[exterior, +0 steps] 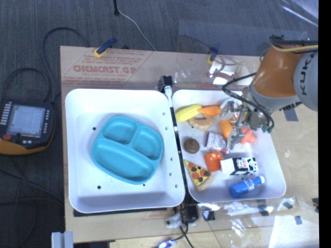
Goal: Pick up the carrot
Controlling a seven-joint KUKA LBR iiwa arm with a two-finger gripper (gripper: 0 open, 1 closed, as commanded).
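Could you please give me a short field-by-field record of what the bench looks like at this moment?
left bin: holds a blue divided plate
right bin: toy foods and small items
carrot: near the bin's far wall, beside the banana
gripper: low over the right bin, nearer the camera than the carrot
other items: pizza slice, blue bottle, milk carton

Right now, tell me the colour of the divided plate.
Light blue plate, in the camera view.
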